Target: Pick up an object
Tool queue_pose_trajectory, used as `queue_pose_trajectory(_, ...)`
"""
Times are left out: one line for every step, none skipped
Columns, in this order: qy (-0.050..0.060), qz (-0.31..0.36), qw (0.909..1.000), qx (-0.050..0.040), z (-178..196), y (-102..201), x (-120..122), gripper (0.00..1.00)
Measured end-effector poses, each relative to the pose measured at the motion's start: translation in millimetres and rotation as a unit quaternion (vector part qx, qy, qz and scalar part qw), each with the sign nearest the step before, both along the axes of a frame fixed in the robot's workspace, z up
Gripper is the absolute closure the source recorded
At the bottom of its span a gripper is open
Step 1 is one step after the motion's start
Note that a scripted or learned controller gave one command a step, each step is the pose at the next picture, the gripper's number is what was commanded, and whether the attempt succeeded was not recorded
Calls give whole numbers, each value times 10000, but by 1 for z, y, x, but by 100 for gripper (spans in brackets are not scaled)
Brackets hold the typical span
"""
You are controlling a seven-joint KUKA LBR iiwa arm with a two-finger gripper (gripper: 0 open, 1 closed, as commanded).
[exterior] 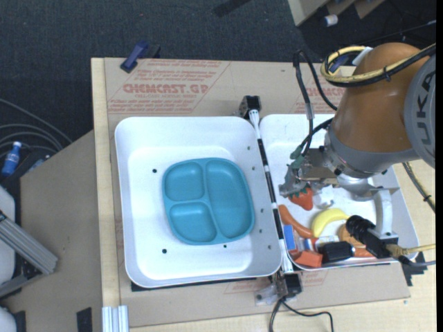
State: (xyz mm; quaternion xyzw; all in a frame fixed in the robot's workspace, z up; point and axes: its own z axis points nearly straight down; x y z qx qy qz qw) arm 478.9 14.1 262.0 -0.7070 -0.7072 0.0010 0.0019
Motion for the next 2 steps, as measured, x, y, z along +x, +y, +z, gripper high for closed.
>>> queue_pose_trajectory(-26,-5,10000,-13,17,-59,0,100)
queue_pose_trajectory(-10,-6,10000,-5,2,-111,0,100)
